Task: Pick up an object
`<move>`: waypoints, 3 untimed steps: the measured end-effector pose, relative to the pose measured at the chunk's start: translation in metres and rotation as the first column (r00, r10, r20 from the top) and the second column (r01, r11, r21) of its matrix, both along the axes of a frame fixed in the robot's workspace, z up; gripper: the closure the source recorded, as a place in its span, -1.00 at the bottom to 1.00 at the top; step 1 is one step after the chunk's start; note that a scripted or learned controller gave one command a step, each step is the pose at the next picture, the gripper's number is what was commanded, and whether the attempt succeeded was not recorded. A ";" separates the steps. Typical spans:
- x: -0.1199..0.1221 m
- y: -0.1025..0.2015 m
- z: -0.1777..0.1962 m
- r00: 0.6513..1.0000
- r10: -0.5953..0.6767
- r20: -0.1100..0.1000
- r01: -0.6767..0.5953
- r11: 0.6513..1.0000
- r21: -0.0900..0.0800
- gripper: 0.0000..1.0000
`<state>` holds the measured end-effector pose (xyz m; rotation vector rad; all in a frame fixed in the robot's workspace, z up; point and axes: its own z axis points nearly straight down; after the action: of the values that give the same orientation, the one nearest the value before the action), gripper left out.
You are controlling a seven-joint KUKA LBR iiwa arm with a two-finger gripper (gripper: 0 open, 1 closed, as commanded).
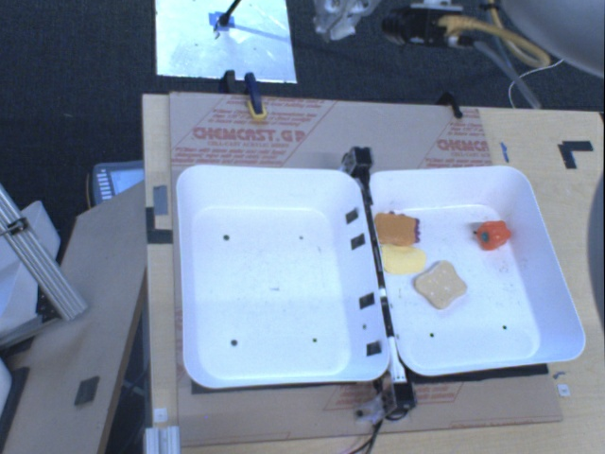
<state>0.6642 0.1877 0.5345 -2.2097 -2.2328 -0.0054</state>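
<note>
A pale wooden bench (113,282) carries a brown board printed with red lettering (248,132), held at its far edge by a yellow-and-black clamp (253,97), and two shallow white bins (274,183) sit side by side on it. Beyond the bench lies dark carpeted floor (76,55), where a shiny metal sheet (225,26) catches the light. A ribbed aluminium bar (38,258) slants in at the left.
</note>
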 end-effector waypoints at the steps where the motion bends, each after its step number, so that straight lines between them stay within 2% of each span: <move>1: 0.004 0.050 -0.021 1.000 -0.001 -0.002 0.001 1.000 -0.001 1.00; 2: 0.004 0.047 0.002 1.000 -0.003 0.001 0.003 1.000 -0.001 1.00; 3: 0.004 0.047 0.001 1.000 -0.003 0.000 0.003 1.000 -0.001 -1.00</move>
<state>0.6680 0.2346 0.5354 -2.2138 -2.2299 -0.0034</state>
